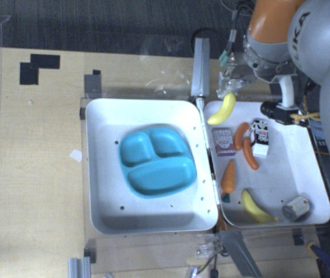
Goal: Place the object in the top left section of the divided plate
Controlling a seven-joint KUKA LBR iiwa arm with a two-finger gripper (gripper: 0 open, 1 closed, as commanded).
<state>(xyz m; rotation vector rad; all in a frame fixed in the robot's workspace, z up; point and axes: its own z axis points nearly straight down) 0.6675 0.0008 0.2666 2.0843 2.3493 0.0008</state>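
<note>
1. left bin (95, 207): white, shallow, holds a blue divided plate (156, 161) near its middle; plate has two small sections toward the far side and one large section toward the near side, all bare.
2. metal divider (200, 74) stands between the two bins at the far edge.
3. right bin (310, 172): a small purple packet (223, 142) lies near its left wall; an orange carrot (228, 176) just below it.
4. a yellow banana (222, 110) sits at the far left corner of the right bin, tilted, its top end directly under the gripper (230, 87).
5. gripper fingers look close together around the banana's top end; cannot tell if they actually grip it.
6. two red sausages (245, 145) lie mid-bin, a white carton (260, 139) beside them.
7. second banana (254, 207) by the near edge, a grey can (296, 208) to its right.
8. arm (304, 22) is at the upper right.
</note>
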